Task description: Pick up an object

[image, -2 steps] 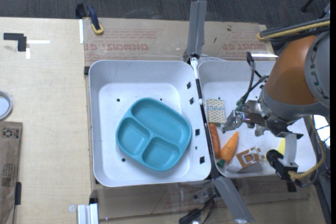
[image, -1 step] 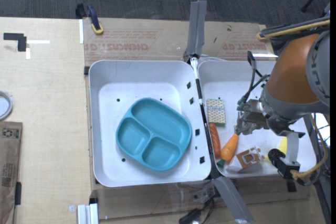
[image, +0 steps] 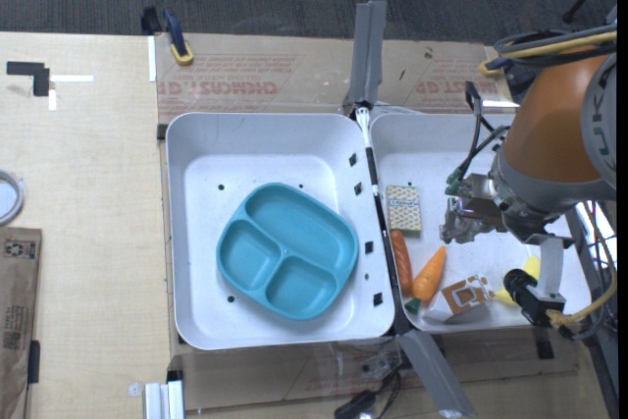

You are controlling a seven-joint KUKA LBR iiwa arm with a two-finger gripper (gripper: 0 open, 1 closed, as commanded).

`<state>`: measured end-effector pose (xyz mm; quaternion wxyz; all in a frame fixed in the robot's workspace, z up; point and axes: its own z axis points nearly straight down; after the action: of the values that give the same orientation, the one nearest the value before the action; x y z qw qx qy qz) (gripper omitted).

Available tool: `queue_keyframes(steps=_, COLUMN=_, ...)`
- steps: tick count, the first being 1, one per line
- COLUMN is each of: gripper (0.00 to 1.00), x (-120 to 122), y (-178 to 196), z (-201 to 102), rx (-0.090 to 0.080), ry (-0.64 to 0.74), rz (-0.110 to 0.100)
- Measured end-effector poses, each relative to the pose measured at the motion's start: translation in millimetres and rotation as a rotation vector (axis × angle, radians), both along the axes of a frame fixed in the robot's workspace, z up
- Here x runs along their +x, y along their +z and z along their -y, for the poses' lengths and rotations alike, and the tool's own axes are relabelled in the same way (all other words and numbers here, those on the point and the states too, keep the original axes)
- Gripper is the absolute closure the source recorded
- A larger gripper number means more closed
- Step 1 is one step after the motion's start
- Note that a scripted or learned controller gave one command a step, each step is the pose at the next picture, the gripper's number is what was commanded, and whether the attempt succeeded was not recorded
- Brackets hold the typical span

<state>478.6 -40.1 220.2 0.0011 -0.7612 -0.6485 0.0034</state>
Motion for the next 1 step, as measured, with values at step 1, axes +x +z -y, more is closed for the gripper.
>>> queue_keyframes(steps=1, gripper=1.00, x=0.4, y=29.1, z=-10.3, rx=0.000, ry=0.001, rz=0.000)
